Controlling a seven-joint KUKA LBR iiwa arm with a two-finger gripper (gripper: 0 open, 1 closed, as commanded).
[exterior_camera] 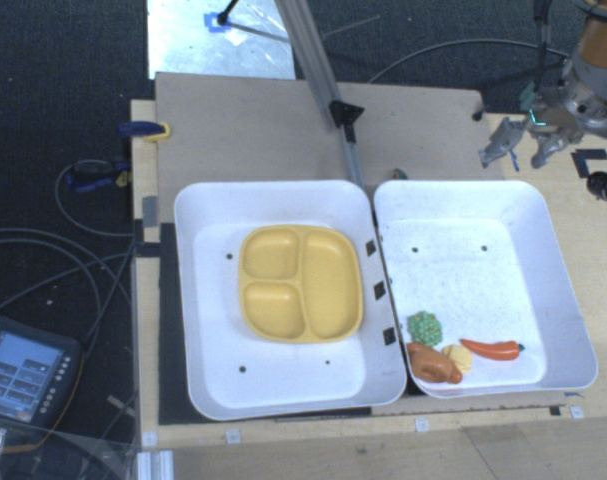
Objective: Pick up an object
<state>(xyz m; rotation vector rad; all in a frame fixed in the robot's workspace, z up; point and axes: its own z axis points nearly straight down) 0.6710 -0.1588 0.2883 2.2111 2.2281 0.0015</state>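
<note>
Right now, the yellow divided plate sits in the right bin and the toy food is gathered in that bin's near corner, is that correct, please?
Not quite: the camera view shows the yellow divided plate in the left bin. The toy food is indeed gathered in the right bin's near corner.

The arm (pixel 595 38) is cut off by the top and right edges. A handheld screen (pixel 23 368) at lower left runs off the left edge. The pale yellow piece (pixel 459 358) beside the brown food (pixel 433 364) is too small to identify.

Glossy plastic tray (pixel 302 283) (yellow), matt white bins (pixel 283 200), cardboard-like bench (pixel 253 128).
</note>
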